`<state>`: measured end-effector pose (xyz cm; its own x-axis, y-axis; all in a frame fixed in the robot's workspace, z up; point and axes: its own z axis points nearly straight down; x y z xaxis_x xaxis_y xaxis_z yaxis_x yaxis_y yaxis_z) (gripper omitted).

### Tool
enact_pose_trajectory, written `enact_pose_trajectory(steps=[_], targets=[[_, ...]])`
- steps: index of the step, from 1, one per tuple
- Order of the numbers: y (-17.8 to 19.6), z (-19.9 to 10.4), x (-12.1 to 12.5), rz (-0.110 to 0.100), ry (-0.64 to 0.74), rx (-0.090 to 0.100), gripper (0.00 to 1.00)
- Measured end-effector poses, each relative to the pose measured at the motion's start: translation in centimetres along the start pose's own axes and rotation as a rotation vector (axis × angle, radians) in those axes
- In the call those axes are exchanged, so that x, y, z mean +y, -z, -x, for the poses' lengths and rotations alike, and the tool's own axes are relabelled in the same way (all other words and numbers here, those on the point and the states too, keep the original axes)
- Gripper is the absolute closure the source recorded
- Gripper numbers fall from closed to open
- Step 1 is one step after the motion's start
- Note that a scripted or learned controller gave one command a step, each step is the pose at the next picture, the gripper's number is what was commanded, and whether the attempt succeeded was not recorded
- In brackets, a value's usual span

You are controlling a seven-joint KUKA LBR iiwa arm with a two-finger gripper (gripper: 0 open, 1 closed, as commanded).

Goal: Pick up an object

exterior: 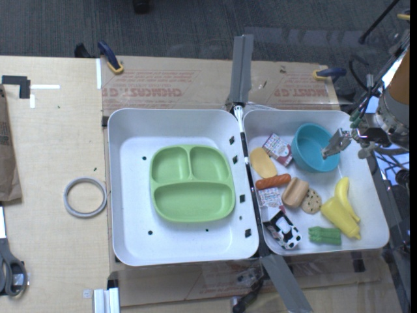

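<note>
The right bin holds a blue bowl, a yellow wedge, a red sausage, a bread roll, a cookie, a yellow banana, a green vegetable piece, a black-and-white toy cow and a small printed packet. My gripper hangs over the bowl's right rim, reaching in from the right. Nothing shows in its grasp.
A green divided plate lies in the left bin. On the bench to the left sit a tape ring, scissors and a brown bag. Clamps hold the cardboard at the back.
</note>
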<state>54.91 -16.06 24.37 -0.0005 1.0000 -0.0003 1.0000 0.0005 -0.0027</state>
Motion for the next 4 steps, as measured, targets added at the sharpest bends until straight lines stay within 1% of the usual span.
enact_pose_trajectory(steps=[1,2,3,4], targets=[[-13.1,-2.1,1.3,-0.002,-0.418,0.001,0.0],[-13.0,-2.1,1.3,-0.002,-0.418,0.001,0.0],[-4.0,-1.6,6.4,0.003,0.153,-0.002,0.0],[-13.2,-2.7,2.7,0.001,0.361,0.0,0.0]])
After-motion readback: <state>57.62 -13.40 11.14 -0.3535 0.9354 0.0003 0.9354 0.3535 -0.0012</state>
